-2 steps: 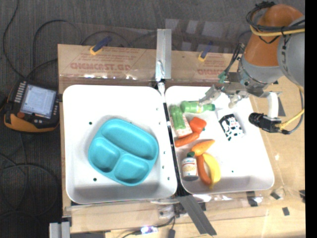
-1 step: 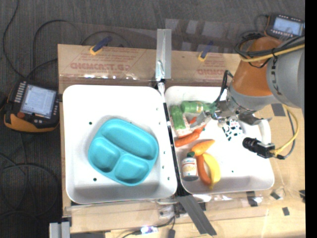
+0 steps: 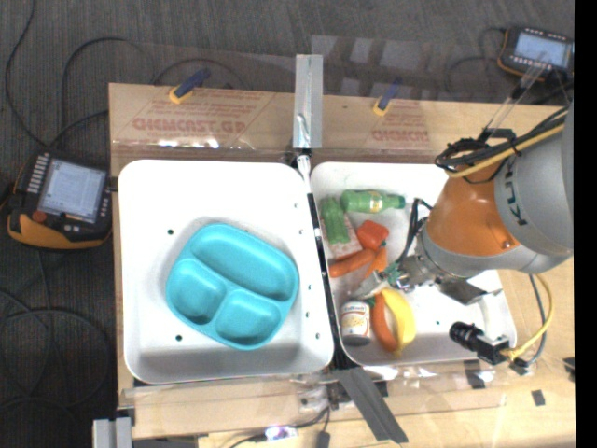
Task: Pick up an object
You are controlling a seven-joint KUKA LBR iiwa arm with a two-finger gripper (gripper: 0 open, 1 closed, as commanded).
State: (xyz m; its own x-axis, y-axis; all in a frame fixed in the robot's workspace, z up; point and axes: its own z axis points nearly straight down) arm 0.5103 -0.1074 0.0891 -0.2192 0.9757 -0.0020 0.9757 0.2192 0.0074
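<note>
left bin: shallow white plastic bin [image 3: 140, 250] holding a turquoise three-compartment tray [image 3: 233, 283]
right bin: shallow white plastic bin [image 3: 485, 329] with a green plastic bottle [image 3: 371, 201], orange carrot-shaped toy [image 3: 350, 264], yellow-and-orange round toy [image 3: 393, 318], small white jar [image 3: 354, 320]
arm: grey arm with orange band [image 3: 471, 222] reaching in from right, wrist over right bin
gripper: two-finger gripper [image 3: 396, 273] low among the toys, just above the yellow-and-orange one

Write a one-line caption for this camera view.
Arm reaching over the cluttered right bin; a blue tray sits in the left bin.

"CHEMCAST GP" on board [image 3: 191, 122], "KU" on arm [image 3: 532, 203]
</note>
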